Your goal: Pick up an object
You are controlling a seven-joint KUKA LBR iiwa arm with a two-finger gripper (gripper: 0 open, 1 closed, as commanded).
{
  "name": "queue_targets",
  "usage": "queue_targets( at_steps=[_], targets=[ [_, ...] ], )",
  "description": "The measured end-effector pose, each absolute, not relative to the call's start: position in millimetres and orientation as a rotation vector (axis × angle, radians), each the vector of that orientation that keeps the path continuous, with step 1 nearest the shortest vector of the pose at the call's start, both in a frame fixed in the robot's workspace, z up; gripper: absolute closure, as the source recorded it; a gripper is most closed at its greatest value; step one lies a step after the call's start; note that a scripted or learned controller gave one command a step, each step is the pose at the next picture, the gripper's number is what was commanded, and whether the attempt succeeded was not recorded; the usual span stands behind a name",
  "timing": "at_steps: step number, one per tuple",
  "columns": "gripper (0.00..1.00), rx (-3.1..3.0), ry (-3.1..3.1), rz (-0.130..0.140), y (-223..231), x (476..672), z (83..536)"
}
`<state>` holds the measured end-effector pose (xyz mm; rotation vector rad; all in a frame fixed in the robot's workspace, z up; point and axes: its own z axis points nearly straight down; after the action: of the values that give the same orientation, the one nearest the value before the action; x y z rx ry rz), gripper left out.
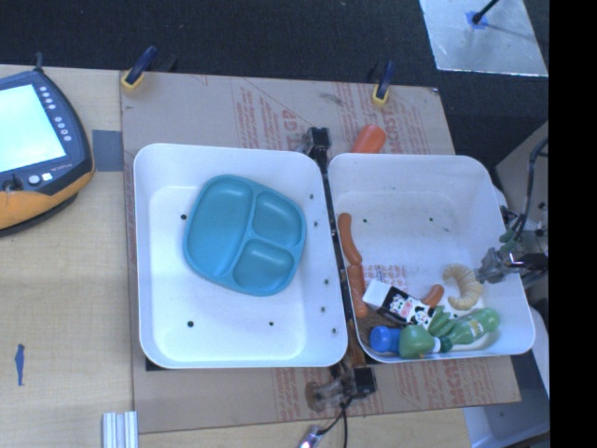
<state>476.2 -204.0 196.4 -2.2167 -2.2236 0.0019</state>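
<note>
White plastic walls frame the two bins on my bench, and nearest the camera, at about five o'clock in the right bin, lies the crowd of small things: a green bottle-shaped toy, a blue ball touching its left end, and a white box with black spots just above them. At three o'clock of that box rests a pale curled piece (a shrimp or a pastry, I cannot tell which), with a small orange bit just beside it. My pincer sits at the right wall of this bin, at about three o'clock, close to the pale curled piece; whether it is released or clenched I cannot tell, and nothing shows between its tips. Along the bin's left wall, at nine o'clock, a long orange-brown sausage shape lies lengthwise. Across the divide, the left bin holds a blue divided plate, sitting slightly toward twelve o'clock. Beyond the bins, at twelve o'clock, an orange object lies on the cardboard sheet, with two blue-and-yellow clamps at its far edge. Far left sits a control pendant.
</note>
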Motion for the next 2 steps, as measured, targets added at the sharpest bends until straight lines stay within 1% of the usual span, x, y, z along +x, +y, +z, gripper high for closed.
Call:
queue_targets(
  at_steps=[1, 2],
  targets=[
    [1.00, -2.216, -2.225, 0.001, -212, 476.5, 241],
    [1.00, -2.215, -2.226, 0.003, -212, 540.6, 204]
  ],
)
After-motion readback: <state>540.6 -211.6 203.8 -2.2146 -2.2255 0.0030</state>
